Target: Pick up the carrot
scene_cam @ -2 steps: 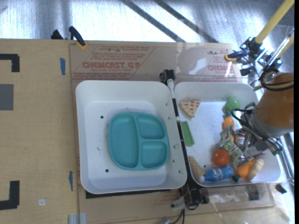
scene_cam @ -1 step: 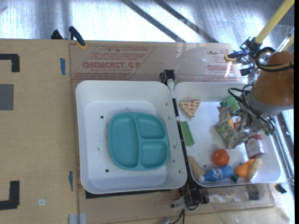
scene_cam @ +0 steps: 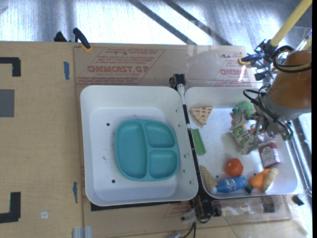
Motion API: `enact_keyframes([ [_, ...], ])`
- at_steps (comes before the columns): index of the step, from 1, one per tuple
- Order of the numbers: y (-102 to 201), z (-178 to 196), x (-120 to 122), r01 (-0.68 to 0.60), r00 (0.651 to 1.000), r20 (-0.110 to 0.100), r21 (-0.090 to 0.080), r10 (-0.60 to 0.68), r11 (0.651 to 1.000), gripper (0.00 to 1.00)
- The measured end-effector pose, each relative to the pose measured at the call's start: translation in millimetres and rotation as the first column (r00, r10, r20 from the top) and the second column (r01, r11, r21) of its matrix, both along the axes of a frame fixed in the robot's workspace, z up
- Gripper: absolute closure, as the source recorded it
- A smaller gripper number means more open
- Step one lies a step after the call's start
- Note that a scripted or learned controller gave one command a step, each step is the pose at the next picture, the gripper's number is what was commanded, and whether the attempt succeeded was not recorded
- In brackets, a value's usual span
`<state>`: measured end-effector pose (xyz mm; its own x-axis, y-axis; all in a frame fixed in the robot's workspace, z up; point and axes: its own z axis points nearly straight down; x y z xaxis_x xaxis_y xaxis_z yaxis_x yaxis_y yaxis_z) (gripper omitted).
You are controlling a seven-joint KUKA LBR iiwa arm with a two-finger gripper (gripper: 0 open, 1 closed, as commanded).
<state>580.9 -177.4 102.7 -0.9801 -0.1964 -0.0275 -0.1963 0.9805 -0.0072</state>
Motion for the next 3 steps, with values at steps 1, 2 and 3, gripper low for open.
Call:
enact_keyframes([
  [1,0,-1,0,0.000,1.000,-0.002,0.001,0.000,1.000,0.00],
  [2,-42,-8,45,0.095,0.995,-0.007,0.000,-0.095,0.995,0.00],
  [3,-45,-14,85,0.353,0.935,-0.038,0.003,-0.352,0.936,0.00],
])
